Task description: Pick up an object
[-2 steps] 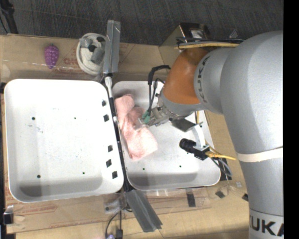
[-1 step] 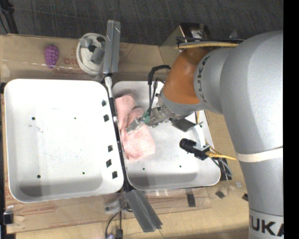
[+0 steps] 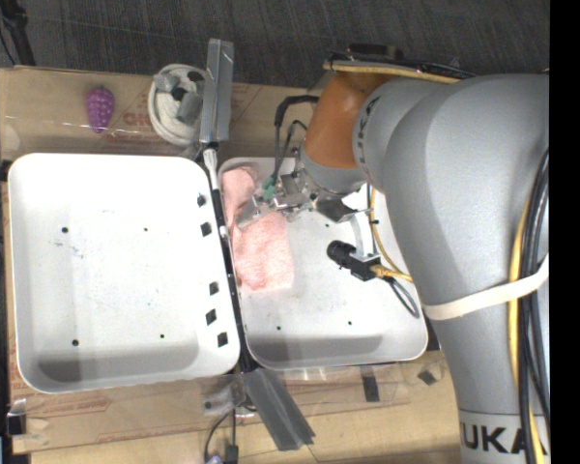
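Two shallow white bins sit side by side on the bench, the left bin (image 3: 106, 269) bare and the right bin (image 3: 338, 341) holding a pink fluffy cloth (image 3: 261, 245) against its left wall, near the centre of the frame. At the lower right the letters "UKA" (image 3: 493, 440) read on the grey arm (image 3: 464, 211). The cloth's long axis runs top to bottom, and the gripper (image 3: 275, 194) sits at its upper part, though whether it is open or closed cannot be told.

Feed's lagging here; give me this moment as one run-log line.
arm: over right bin | claw: at pink cloth, left side of bin | grasp: unconfirmed | left bin: untouched
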Controlling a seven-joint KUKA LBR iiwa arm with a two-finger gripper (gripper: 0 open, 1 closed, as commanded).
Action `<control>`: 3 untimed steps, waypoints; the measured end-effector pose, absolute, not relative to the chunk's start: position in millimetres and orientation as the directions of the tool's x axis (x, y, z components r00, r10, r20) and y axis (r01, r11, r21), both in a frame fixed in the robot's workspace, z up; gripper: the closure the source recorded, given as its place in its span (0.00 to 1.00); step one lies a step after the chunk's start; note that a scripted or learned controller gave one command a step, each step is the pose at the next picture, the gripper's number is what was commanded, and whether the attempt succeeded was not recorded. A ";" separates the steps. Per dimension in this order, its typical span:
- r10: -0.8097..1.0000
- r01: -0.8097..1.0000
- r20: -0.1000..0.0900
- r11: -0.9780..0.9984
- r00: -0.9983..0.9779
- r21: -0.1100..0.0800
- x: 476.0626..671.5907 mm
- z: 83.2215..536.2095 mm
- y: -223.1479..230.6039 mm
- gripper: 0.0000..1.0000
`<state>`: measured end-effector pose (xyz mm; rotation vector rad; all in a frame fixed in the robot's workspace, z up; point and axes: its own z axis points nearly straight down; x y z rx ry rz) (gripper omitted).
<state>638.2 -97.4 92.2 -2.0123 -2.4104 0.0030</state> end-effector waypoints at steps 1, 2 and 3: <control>0.996 0.996 0.000 -0.084 0.084 -0.001 656.7 161.6 -114.1 0.00; 1.000 1.000 0.001 -0.011 0.011 -0.003 651.6 91.7 -108.0 0.00; 1.000 1.000 0.001 -0.011 0.011 -0.003 651.6 91.7 -108.1 0.00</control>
